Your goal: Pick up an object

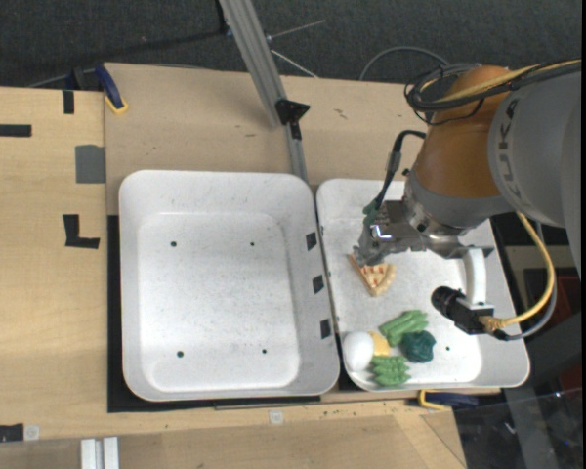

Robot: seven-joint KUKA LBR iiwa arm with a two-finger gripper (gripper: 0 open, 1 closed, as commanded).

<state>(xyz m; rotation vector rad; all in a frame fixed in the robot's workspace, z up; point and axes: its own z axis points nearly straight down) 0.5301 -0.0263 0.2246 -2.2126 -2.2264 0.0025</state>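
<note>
Near the middle of the right bin (344, 262), a small wedge-shaped toy that looks like a pizza slice (376, 277) lies flat on the white floor; it is tan and orange with a pale crust edge, its point toward the camera's lower side. Directly above it the gripper (371, 255) hangs at the end of the grey arm (527, 145), its dark tip just touching or almost touching the slice's upper left edge. Whether the jaws are apart or together cannot be told from this angle, and nothing is seen clamped between them.

Toward the near corner of the same bin sits a cluster of other toys: a white egg-like ball (357, 348), a small yellow piece (381, 344) beside it, a green leafy piece (403, 324), a dark teal round piece (419, 346) and a light green bumpy piece (390, 369), all close together and well apart from the slice.

A black cylinder (451, 305) on a white bracket juts from the wrist over the right side of the bin, with a yellow cable (545, 291) looping away. The left bin (215, 189) stands just beside the right one on the wooden tabletop (39, 291)
</note>
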